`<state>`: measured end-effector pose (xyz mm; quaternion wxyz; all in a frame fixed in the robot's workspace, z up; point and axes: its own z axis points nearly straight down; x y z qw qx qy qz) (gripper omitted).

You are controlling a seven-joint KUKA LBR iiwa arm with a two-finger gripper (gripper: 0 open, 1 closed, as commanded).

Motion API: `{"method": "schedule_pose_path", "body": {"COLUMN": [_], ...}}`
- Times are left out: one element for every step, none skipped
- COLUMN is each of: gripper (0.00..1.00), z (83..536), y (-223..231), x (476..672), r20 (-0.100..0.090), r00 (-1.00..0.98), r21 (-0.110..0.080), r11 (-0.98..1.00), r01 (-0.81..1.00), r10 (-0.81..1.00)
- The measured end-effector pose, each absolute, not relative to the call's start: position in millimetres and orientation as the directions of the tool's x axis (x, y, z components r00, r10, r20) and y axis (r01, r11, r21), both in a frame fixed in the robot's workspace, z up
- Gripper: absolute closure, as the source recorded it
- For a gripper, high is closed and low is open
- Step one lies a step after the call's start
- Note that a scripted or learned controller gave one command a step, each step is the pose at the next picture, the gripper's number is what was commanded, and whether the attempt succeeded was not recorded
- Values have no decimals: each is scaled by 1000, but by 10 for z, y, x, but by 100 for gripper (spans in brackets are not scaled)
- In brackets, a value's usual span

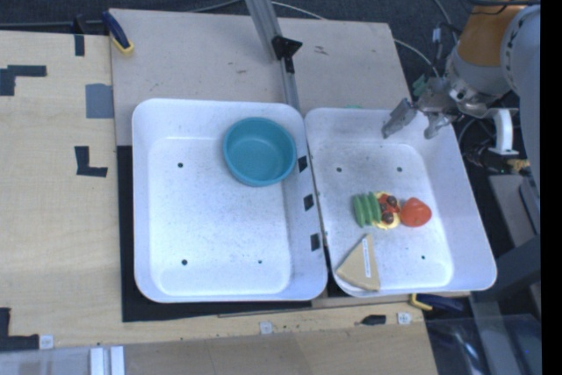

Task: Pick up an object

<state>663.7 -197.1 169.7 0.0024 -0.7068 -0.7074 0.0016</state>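
Camera view: gripper (413,126) fingers spread, gripping nothing, above right white bin (465,215)'s far edge; toy vegetables (386,210) near.

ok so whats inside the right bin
The right bin holds a small toy cluster of green, yellow and red pieces, and a tan wedge at its near edge. Anything beneath these is covered.

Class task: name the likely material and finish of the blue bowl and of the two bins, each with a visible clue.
Blue bowl: probably plastic, smooth and matte; even teal colour, soft sheen. Left bin and right bin: likely moulded white plastic, rounded corners, surfaces speckled with dark scuffs.
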Motion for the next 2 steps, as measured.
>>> {"method": "schedule_pose_path", "body": {"gripper": [0,0], "z": [1231,870], "y": [-1887,-1880], "x": [6632,6626], "r20": [1,0], "r00": [-1,-1], "r21": [-5,-3], "r11": [1,1], "r01": [1000,1000], "r10": [1000,1000]}}
